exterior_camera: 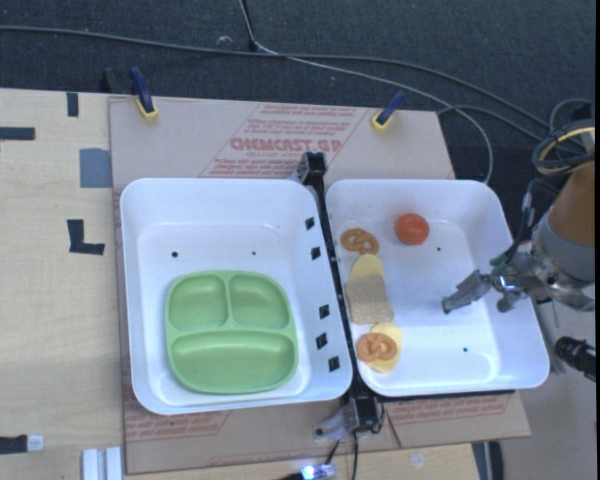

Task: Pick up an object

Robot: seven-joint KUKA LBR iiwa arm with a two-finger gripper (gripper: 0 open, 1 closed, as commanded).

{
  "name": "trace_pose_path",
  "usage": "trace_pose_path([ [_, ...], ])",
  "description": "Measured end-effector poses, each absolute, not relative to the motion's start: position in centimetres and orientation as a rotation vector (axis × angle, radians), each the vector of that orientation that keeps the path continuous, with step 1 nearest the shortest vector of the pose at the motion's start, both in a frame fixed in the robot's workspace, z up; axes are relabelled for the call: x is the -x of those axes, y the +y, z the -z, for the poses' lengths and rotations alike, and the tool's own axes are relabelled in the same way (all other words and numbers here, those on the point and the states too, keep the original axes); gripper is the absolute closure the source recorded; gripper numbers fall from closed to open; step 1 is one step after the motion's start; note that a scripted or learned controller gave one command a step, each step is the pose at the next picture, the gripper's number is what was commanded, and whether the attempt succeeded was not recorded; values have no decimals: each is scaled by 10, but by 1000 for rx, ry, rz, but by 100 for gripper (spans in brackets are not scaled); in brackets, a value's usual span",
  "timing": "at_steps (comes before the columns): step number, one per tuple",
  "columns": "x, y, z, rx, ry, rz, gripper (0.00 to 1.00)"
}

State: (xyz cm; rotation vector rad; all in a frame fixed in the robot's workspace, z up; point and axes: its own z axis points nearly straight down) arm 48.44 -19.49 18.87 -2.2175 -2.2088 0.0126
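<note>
The right bin point(480, 200) holds several small food items. A red tomato-like ball point(412, 229) lies near its far side, with a brown pretzel point(359, 239) to its left. Below the pretzel come a pale yellow piece point(367, 265), a beige bread slice point(368, 297), and a second pretzel on a yellow piece point(378, 347). My gripper point(477, 302) hangs over the right half of this bin, right of the bread slice and below the red ball. Its fingers stand open with nothing between them.
The left bin point(140, 208) holds a green divided plate point(230, 330). A black divider clip strip point(322, 268) runs between the bins. Cardboard point(280, 138) lies under both bins, held by blue-yellow clamps point(143, 96). Cables cross the dark floor behind.
</note>
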Motion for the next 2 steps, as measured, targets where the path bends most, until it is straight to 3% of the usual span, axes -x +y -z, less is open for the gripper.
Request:
trace_pose_path([
  [1, -488, -195, -195, 2220, -2221, -2, 0],
  [2, -495, -195, -135, 2217, -2218, -5, 0],
])
